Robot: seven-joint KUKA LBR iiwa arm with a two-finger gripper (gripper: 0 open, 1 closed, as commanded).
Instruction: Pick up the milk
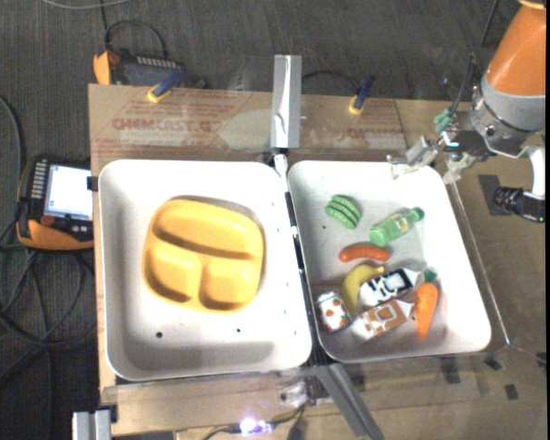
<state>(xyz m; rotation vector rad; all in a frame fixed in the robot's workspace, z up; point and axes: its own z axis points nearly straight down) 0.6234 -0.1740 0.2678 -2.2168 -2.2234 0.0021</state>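
Camera view: milk [386, 287] among toys in right bin [467, 273]

The black-and-white cow-print milk carton [388, 287] lies in the right white plastic bin [463, 246], with the orange toy carrot [425, 308] at its 4 o'clock.

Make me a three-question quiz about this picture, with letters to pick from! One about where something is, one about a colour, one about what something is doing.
1. Where is the milk carton?
A. right bin
B. left bin
C. on the floor

2. What colour is the big tray in the left bin?
A. blue
B. yellow
C. pink

3. How does the pincer stand?
A. pressed on the tray
B. at the right bin's far edge, apart from the toys
C. lifting the banana

Answers: 1 A, it lies among toys in the right bin. 2 B, plainly yellow. 3 B, it is by the rim.
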